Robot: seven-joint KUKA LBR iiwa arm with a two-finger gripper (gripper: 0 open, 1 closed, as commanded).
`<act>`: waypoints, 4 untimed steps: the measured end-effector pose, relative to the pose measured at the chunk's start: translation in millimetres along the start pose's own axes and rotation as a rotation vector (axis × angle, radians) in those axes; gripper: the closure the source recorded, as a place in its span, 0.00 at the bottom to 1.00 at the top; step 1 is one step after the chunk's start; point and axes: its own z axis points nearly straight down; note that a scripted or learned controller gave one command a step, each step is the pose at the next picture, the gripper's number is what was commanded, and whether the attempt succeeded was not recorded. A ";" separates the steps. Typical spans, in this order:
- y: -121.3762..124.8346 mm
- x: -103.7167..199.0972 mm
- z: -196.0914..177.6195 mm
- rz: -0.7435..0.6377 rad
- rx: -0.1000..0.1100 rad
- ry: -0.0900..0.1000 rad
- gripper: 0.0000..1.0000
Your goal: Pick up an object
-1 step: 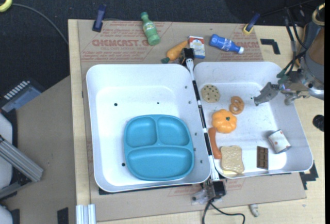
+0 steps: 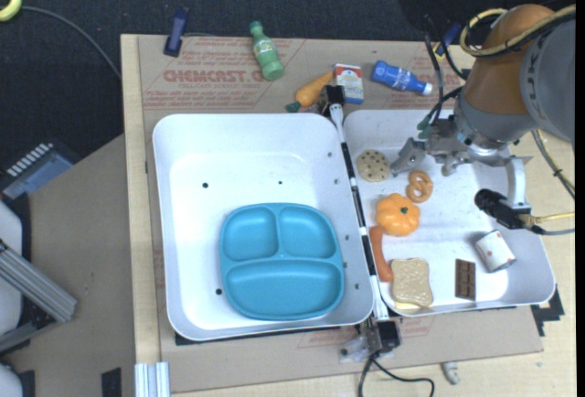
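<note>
Blue tray (image 2: pixel 281 260) — orange pumpkin (image 2: pixel 398 214) — brown chocolate bar (image 2: pixel 465 279)

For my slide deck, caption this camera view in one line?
Arm's gripper hovers over a pretzel in the right bin; blue plate sits in the left bin.

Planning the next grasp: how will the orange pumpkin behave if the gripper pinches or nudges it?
The pumpkin looks rounded and smooth, so it may roll or squirt out from a pinch. It is probably a light, stiff toy. Nudged, it would likely bump the pretzel or the toast close by.
</note>
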 end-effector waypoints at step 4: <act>-118.2 82.7 -107.0 0.000 -0.003 -0.001 1.00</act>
